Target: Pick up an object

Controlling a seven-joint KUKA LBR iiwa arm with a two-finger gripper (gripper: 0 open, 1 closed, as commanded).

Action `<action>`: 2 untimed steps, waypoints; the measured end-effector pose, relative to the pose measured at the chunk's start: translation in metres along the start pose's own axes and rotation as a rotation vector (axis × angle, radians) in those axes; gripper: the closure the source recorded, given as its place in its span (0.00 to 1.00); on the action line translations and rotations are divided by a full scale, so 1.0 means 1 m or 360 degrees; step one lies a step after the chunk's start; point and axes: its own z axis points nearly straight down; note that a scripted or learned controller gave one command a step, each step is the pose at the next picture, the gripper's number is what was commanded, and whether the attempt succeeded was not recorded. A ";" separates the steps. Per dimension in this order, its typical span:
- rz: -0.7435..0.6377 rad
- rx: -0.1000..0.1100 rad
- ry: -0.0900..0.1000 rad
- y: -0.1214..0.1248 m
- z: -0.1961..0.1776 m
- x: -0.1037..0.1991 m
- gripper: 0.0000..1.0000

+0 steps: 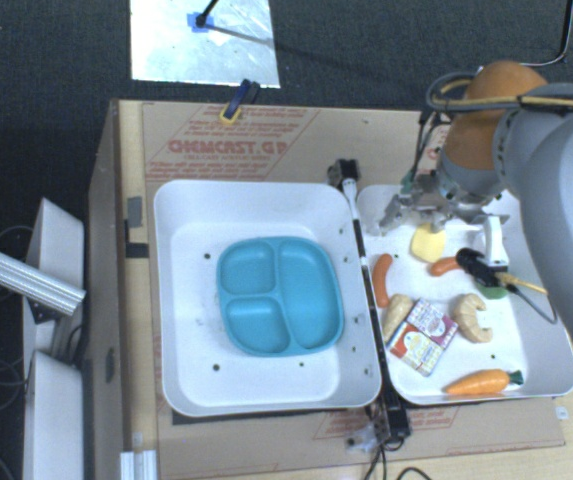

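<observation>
My gripper (418, 214) hangs over the far left part of the right bin (556, 353), at the end of the grey arm with its orange band. Just below it in the view lies a yellow lump (428, 243); I cannot see whether they touch. A small red-orange piece (444, 265) lies beside the lump. Further along the bin's left side is an orange sausage shape (381, 279). Nearer the front are a beige stick (396, 314), a printed carton (424, 336), a tan croissant shape (473, 318) and a carrot (481, 381).
The left bin (181, 368) holds a blue divided plate (279, 295). A dark divider rail (364, 288) runs between the two bins. The arm's bulk covers the right bin's far right corner.
</observation>
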 end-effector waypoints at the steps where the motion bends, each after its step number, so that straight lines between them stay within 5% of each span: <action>1: 0.0006 0.0001 -0.0002 -0.020 0.000 -0.011 0.00; 2: 0.0007 0.0002 -0.0002 -0.035 0.000 -0.008 0.00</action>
